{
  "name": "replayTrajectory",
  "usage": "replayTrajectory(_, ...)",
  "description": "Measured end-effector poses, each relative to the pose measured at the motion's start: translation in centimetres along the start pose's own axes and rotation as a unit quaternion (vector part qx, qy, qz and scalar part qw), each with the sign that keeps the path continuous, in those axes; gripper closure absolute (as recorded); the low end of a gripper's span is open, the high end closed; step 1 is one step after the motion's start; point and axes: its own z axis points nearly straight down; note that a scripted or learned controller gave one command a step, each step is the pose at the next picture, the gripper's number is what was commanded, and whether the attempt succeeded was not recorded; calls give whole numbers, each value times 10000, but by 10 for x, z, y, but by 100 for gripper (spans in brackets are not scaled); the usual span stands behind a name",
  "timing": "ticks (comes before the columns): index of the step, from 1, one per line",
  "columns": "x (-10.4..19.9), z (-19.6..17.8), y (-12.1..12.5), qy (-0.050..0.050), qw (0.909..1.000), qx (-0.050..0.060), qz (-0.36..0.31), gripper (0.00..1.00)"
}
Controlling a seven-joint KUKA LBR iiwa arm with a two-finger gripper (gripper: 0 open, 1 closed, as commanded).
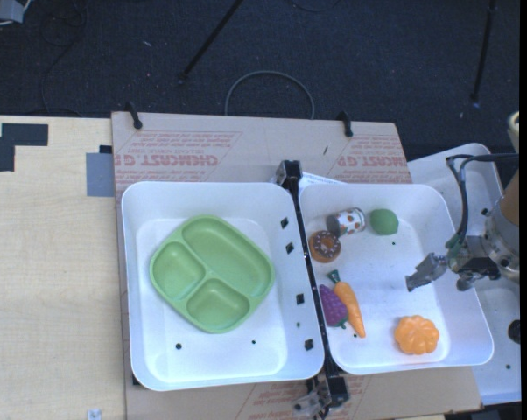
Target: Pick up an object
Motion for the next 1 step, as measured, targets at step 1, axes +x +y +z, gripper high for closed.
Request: replayTrajectory(1, 0, -5, 2, -9, 10000, -50, -14, 0)
